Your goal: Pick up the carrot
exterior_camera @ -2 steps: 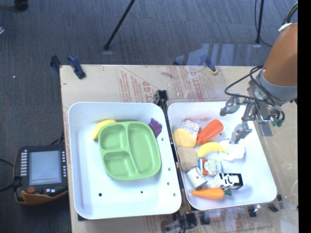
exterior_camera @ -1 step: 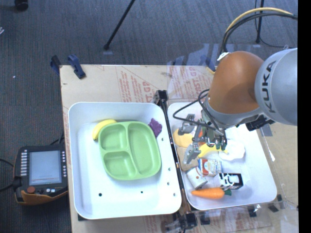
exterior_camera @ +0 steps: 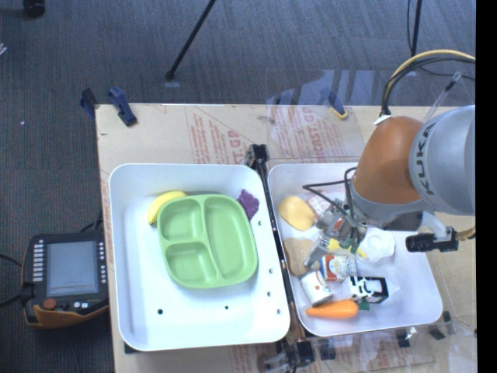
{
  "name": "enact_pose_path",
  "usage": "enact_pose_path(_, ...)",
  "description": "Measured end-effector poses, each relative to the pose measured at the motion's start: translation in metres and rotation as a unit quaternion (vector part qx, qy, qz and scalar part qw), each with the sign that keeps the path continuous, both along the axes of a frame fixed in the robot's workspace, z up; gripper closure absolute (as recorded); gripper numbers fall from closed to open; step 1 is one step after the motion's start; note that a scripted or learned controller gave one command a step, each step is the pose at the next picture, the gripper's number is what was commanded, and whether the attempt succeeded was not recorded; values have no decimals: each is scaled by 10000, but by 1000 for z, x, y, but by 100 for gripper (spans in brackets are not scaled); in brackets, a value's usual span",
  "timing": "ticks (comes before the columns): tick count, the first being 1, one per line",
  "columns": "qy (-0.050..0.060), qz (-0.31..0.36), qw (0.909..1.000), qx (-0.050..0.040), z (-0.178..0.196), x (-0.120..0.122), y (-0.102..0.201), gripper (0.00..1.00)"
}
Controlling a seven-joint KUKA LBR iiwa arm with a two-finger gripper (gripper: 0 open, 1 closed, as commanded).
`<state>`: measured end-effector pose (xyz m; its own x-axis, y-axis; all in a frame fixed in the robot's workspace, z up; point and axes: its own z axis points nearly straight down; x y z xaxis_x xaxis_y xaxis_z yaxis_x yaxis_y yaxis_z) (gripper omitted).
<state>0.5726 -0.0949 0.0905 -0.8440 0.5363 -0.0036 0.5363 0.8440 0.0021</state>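
Note:
The carrot (exterior_camera: 334, 310), orange with a green tip, lies flat near the front wall of the right bin (exterior_camera: 419, 305). My gripper (exterior_camera: 328, 238) hangs over the middle of that bin, well behind the carrot and apart from it. Its fingers look open, with nothing held between them. A small yellow item (exterior_camera: 342, 245) lies just below it. The grey and orange arm (exterior_camera: 404, 169) comes in from the right and hides part of the bin's far side.
Around the carrot lie a white can (exterior_camera: 314, 286), a red and white pack (exterior_camera: 340, 266), a black and white item (exterior_camera: 371, 287), a white cup (exterior_camera: 378, 245), a tan piece (exterior_camera: 297, 253) and a pale yellow lump (exterior_camera: 295, 212). The left bin (exterior_camera: 128, 286) holds a green divided plate (exterior_camera: 208, 239), a banana (exterior_camera: 165, 203) and a purple item (exterior_camera: 248, 203).

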Motion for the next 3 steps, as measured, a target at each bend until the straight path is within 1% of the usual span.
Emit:
enact_pose_path(1,-11,-350,9994,2,0,29,9,0)
enact_pose_path(2,3,-1806,9836,0,0,25,12,0)
enact_pose_path(3,-9,-1776,9841,8,11,27,15,100)
